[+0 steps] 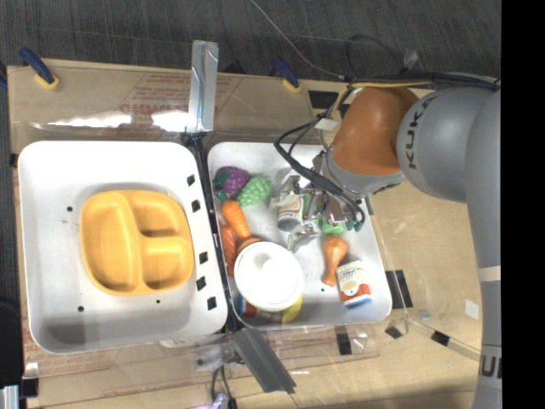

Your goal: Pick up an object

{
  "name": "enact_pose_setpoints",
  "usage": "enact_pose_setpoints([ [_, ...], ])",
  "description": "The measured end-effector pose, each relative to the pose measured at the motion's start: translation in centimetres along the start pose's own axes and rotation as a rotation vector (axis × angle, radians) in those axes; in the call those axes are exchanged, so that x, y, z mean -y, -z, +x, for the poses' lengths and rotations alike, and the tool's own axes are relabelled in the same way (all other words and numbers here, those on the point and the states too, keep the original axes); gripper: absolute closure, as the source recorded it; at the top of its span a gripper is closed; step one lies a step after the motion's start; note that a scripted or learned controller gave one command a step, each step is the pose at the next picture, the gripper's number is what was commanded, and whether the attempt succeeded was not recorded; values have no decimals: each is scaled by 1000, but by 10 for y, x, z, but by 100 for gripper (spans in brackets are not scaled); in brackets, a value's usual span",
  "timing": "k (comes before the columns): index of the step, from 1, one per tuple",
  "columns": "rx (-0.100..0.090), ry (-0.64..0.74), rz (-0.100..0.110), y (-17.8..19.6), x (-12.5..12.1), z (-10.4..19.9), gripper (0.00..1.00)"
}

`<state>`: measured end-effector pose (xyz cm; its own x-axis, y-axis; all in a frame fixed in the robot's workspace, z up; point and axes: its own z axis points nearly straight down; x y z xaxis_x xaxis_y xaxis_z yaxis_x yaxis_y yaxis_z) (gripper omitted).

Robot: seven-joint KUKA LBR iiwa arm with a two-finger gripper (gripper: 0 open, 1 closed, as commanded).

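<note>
My gripper (303, 210) is low in the right bin (372, 254), near its middle, under the orange wrist band. It is right over a small silver can (289, 213), and a green item (335, 225) peeks out beside it on the right. Whether anything is held is hidden by the gripper body. Left of it lie purple grapes (229, 179), green grapes (253, 192) and an orange carrot (235, 218). Toward the front are a white round lid or bowl (268, 275), a brown drumstick (334, 256) and a small bottle with a red base (352, 282).
The left bin (51, 305) holds a yellow divided tray (136, 239). The grey arm (451, 143) reaches in from the right over the right bin's far corner. Cables loop above the right bin's back rim. A metal bar (203, 88) stands between the bins at the back.
</note>
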<state>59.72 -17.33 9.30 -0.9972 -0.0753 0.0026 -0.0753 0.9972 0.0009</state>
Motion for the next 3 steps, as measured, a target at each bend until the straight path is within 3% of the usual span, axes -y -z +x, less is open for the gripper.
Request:
enact_pose_setpoints([
  [1, 3, 5, 1, 11, -1, -2, 100],
  [2, 9, -285, 2, 102, -26, 22, 100],
  [3, 6, -285, 1, 101, -27, 22, 0],
])
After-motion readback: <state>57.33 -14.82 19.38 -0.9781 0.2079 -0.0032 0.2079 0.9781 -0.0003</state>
